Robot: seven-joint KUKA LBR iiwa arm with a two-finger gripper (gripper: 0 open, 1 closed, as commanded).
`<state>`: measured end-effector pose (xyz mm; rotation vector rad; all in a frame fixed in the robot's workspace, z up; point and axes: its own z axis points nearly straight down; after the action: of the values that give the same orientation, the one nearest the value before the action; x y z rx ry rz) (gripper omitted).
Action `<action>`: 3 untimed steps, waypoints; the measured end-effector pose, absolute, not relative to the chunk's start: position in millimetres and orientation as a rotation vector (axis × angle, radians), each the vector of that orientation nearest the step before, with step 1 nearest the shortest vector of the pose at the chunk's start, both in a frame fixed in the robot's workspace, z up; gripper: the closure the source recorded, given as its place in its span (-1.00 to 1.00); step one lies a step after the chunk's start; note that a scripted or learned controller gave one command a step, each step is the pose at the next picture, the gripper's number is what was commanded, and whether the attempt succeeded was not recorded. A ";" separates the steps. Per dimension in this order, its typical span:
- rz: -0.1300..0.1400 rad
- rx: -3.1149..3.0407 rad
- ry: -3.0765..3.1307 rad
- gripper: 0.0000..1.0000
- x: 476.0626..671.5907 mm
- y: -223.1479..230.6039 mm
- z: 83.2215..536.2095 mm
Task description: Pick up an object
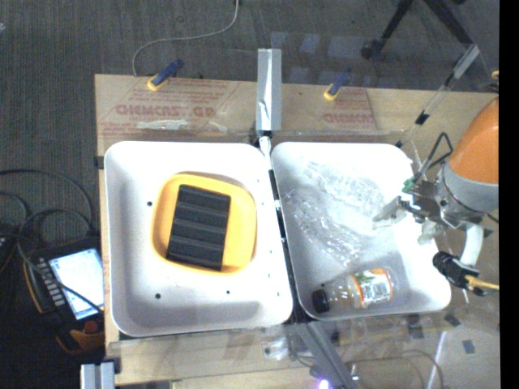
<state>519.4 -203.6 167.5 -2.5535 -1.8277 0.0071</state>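
Note:
In the left bin (130,177) lies a yellow pad-like object (243,217) with a black ribbed block (199,225) on top of it. The right bin (357,154) holds a crumpled clear plastic piece (332,209) in its middle. A small bottle (361,288) with orange contents, a label and a dark cap lies on its side near the front wall. My gripper (412,205) hangs over the right bin's right rim, right of the clear plastic and above the bottle. I see nothing held in it.
A metal post (268,87) stands behind the seam between the bins. Two yellow-and-blue clamps (165,74) sit on the board at the back. A tablet and cables (69,278) lie on the floor to the left.

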 end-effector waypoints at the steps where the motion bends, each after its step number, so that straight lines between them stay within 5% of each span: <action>1: 0.001 -2.367 -2.061 -1.00 483.7 -196.4 138.0; 2: -0.005 -2.157 -2.297 -1.00 486.3 -180.3 91.0; 3: -0.016 -2.157 -2.300 1.00 489.3 -178.2 101.4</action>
<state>489.3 -178.2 101.4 -2.1566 -2.2998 -0.0160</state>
